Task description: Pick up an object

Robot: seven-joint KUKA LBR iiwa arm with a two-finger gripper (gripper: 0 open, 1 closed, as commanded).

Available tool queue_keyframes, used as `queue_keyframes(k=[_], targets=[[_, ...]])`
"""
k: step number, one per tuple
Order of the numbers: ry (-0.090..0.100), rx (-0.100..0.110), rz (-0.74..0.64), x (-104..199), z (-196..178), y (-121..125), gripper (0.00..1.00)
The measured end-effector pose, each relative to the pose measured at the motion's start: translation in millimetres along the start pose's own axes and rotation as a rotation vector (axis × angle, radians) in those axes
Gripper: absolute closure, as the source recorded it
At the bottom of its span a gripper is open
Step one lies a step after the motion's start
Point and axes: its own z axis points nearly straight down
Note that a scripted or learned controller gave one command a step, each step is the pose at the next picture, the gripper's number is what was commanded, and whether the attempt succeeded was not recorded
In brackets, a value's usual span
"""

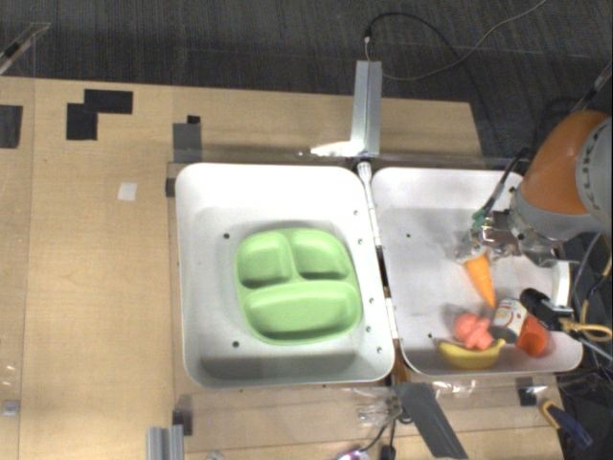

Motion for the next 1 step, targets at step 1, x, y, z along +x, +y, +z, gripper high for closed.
queue_keyframes(k=[1], targets=[[-0.001,0.007,-0.041,50.0,-113.0,-15.2,1.00]])
